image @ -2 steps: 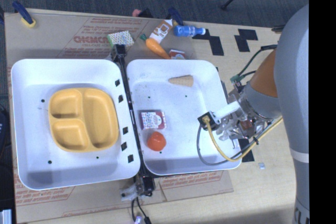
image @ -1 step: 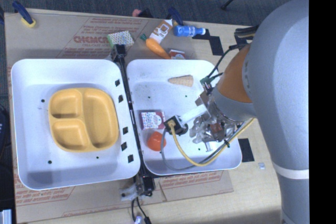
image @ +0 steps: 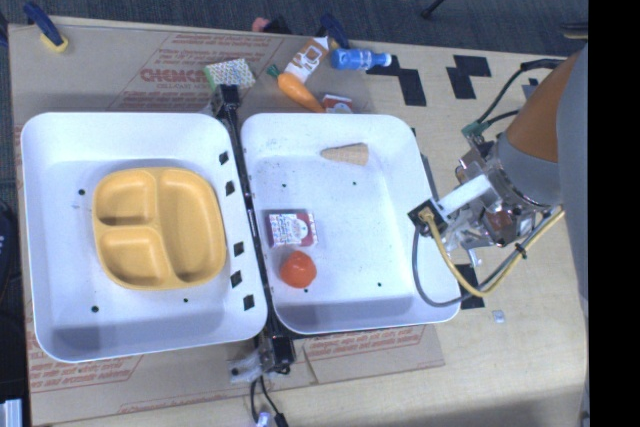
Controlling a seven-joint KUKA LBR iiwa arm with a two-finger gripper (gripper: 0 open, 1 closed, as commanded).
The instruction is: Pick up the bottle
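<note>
A small blue bottle (image: pixel 357 59) lies on its side on the cardboard behind the right bin (image: pixel 400 310), outside both bins. Just left of it lies a white bottle with an orange label (image: pixel 306 60). My gripper (image: pixel 483 225) hangs off the right bin's right rim, over the bench, with cables and a yellow loop around it. It is far from both bottles and nothing shows in its grasp.
In the right bin lie a tan cone (image: pixel 345 153), a red packet (image: pixel 290 228) and a red ball-like fruit (image: pixel 297 269). The left bin (image: pixel 45 315) holds a yellow divided plate (image: pixel 158 225). An orange carrot (image: pixel 299 92) and a green patterned piece (image: pixel 229 73) lie near the bottles.
</note>
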